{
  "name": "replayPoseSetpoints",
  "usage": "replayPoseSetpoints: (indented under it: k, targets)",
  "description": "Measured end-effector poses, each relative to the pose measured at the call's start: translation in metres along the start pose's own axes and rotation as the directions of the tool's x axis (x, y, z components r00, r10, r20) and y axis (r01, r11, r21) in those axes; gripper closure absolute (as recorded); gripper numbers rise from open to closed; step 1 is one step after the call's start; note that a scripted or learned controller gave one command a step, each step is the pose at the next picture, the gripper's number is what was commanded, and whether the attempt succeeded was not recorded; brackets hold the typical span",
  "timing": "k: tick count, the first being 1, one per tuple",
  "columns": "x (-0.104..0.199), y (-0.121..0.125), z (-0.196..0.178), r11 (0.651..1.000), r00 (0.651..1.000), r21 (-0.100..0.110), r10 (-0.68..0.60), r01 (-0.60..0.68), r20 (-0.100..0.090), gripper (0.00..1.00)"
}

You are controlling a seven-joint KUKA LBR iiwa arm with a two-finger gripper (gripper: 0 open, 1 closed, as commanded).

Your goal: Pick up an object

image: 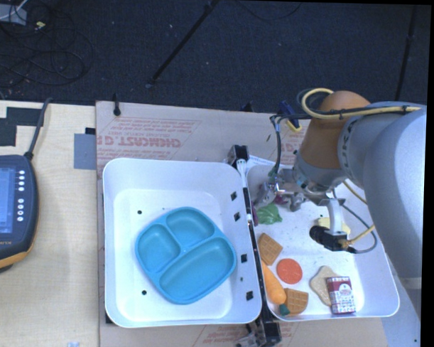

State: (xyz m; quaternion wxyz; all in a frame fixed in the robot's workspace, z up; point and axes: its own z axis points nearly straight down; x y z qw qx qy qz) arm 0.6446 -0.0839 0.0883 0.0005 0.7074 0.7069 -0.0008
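Grey arm point(387, 175) with its orange band enters from the right of the frame and fills the upper right; smooth, rounded metal housing, cables looped round the wrist. On the desk point(55, 128), two shallow white bins sit side by side, glossy moulded plastic. Left bin point(124, 180), centre of frame, carries a blue three-compartment tray point(186, 255), matte plastic, rounded corners. Right bin point(379, 299) holds the loose objects, all in its lower half: small dark-red box point(341, 294) lying over a tan bread-slice shape point(321, 281) at lower right, orange carrot shape point(272, 281) with its long axis running down-right along the bin's left wall, flat red disc point(290, 271), ridged tan waffle square point(269, 247), a second tan square point(296, 301) at the carrot's lower end. Pincer point(284, 196) sits low at the upper left of the right bin; whether open or shut cannot be made out, nothing seen gripped. Nearest candidate: crumpled green leafy piece point(268, 214), soft-looking, irregular, no clear long axis, lying just below-left of the pincer, near but apparently apart. Judgement: the coming move needs a short shift down-left in frame, then descent.
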Motion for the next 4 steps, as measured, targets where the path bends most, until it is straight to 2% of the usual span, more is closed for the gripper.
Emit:
replayPoseSetpoints:
  k: [4]
  targets:
    - [0.0000,0.0001,0.0000,1.000,1.000,0.000,0.001,-0.001,0.000,0.00]
